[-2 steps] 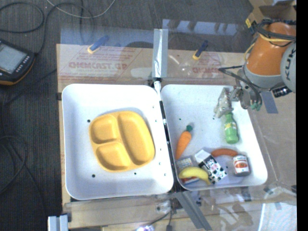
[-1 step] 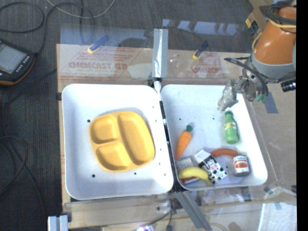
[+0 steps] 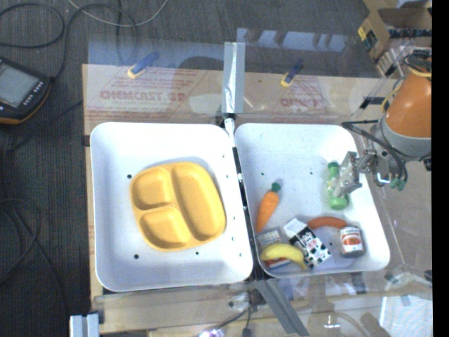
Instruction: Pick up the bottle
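Observation:
The bottle [image 3: 337,187] is clear green with a green cap. It lies near the right wall of the right bin [image 3: 302,142], its cap pointing to the far side. My gripper [image 3: 353,170] reaches in from the right and sits right over the bottle's upper right side, covering part of it. The grey arm with its orange band [image 3: 410,107] stands above the bin's right rim. Whether the bottle is lifted off the bin floor is not visible.
In the right bin lie a carrot [image 3: 267,205], a banana [image 3: 283,253], a small patterned box [image 3: 307,239], a red sausage-like piece [image 3: 326,222] and a small can [image 3: 351,240]. The left bin [image 3: 112,153] holds a yellow divided tray [image 3: 178,204].

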Motion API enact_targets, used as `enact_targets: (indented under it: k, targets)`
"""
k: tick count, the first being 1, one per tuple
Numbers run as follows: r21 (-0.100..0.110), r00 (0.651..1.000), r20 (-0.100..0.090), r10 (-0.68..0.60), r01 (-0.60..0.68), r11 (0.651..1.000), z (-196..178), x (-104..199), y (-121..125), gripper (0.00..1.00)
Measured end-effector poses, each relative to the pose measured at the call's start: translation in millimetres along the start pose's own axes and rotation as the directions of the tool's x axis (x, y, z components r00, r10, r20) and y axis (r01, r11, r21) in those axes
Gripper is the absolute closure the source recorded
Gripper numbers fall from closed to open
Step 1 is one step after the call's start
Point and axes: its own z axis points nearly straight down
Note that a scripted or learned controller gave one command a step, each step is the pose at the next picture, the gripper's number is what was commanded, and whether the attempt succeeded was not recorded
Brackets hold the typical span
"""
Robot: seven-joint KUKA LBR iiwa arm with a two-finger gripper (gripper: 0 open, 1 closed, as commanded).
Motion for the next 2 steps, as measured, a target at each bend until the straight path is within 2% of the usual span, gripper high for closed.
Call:
enact_targets:
  k: [1, 2]
  targets:
    - [-0.001, 0.935, 0.000, 0.356, -0.356, 0.935, -1, -13, 41, 1.00]
    - [-0.006, 0.873, 0.013, 0.487, -0.487, 0.873, 70, -22, 78, 1.00]
